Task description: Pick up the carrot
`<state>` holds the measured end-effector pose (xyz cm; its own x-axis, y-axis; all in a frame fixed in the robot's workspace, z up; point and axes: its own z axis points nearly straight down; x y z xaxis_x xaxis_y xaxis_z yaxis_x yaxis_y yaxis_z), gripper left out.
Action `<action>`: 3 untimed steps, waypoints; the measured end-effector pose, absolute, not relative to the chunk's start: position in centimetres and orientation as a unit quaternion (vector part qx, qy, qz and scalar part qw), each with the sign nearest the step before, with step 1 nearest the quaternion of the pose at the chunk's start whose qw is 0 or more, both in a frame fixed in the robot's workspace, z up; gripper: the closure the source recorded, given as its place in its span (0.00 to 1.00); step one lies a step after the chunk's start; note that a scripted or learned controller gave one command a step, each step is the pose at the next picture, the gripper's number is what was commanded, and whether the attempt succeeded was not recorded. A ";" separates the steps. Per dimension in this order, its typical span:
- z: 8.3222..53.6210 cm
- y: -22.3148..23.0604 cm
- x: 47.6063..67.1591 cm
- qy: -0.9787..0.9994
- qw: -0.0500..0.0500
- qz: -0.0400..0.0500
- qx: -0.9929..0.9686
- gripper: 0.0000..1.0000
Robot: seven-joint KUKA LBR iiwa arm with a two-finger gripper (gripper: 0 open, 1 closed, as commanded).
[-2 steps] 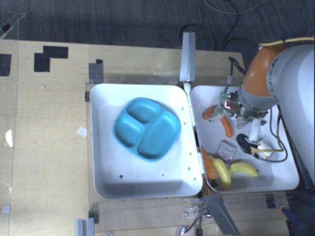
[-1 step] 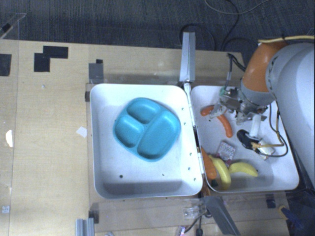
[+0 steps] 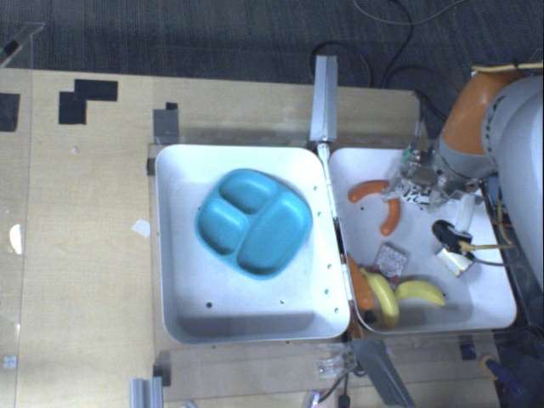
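The carrot (image 3: 362, 286), orange and tapered, lies along the left wall of the right bin (image 3: 489, 313), partly under a yellow banana (image 3: 383, 297). My gripper (image 3: 411, 187) hangs over the upper middle of that bin, well above and to the right of the carrot and not touching it. Just left of the gripper lie two orange-red sausage-like pieces, one curved (image 3: 367, 191) and one upright (image 3: 390, 218). Nothing is visibly held.
A second banana (image 3: 422, 291) and a small grey chequered block (image 3: 391, 259) lie near the carrot. The left bin (image 3: 178, 253) holds a blue divided plate (image 3: 253, 221). A metal post (image 3: 325, 100) stands between the bins at the back.
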<state>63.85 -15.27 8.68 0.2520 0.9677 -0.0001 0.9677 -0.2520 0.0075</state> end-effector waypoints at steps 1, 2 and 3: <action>8.8 -10.3 59.5 0.623 0.002 0.004 0.782 0.00; 8.7 -13.1 64.1 0.636 0.000 0.002 0.772 0.00; 15.7 -8.8 62.8 0.620 0.001 0.002 0.784 0.00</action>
<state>62.76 -8.79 15.70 0.2306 0.9731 0.0011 0.9730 -0.2306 0.0035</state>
